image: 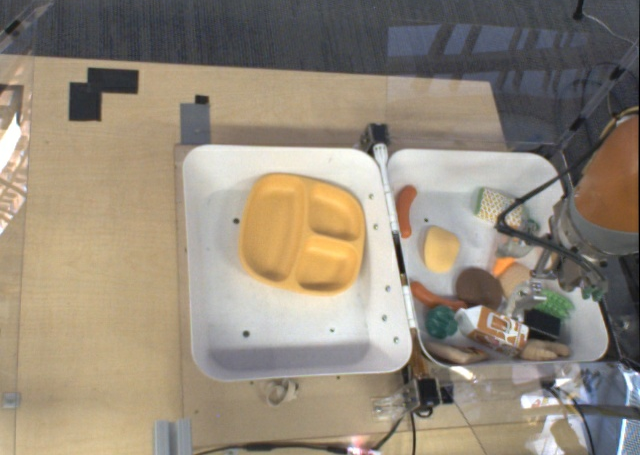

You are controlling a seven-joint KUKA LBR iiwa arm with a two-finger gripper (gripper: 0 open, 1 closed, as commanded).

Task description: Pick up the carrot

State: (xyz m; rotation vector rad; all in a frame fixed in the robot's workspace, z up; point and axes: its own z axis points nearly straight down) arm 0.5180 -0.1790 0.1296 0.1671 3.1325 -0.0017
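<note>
1. Layout: the table [300,113] carries two shallow white bins side by side. The left bin [215,273] holds a yellow divided tray [300,233]. The right bin [440,168] holds the loose items.

2. Target: the carrot [509,267] appears as a small orange piece in the right half of the right bin, just beside a dark brown rounded item [480,287] and a pale tan item [517,280]. Part of it is hidden by the gripper hardware, so its full length and orientation cannot be read.

3. Other contents of the right bin: a red sausage-shaped item [405,207] near the divider, a pale yellow item [441,248] near the centre, a second reddish long item [436,294], a teal item [440,321], a brown and white carton [498,328], and a green-speckled sponge [489,205] toward the far wall.

4. Arm: the grey arm with its orange band [608,188] reaches in from the right. The gripper [543,278] sits low over the right bin, close to the carrot.

5. Fingers: whether they are apart or together cannot be told (cables and clutter overlap them). Nothing is visibly clamped between them.

6. Progress: the approach looks largely made, judging from the gripper's position. The grasp is unconfirmed and the lift is not yet done, since the carrot lies in the bin.
</note>
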